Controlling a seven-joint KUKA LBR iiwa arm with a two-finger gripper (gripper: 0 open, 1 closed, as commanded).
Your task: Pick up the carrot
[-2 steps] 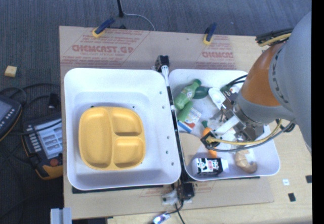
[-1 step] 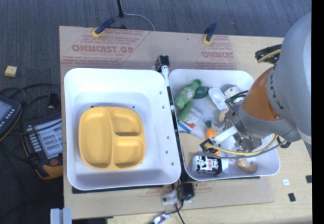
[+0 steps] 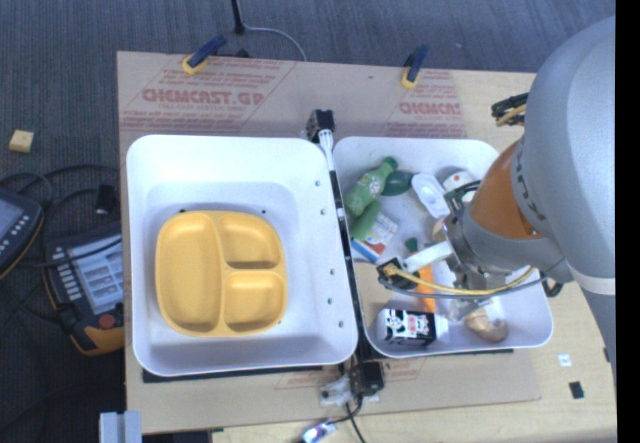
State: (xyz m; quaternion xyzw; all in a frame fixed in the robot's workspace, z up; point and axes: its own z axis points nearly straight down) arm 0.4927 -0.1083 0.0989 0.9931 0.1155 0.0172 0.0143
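Just left of the pincer, whose grip state cannot be told, the carrot lies in the right bin; recommend descending squarely over it, clear of neighbouring clutter.

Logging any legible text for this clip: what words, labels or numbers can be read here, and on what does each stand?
"CHEMCAST GP": red print on the brown board behind the left bin, readable though faint.
The same red print on the board behind the right bin: partly cut off, too blurred to read surely.
Black-and-white carton in the right bin: print too small.
Green bottle: label unreadable.
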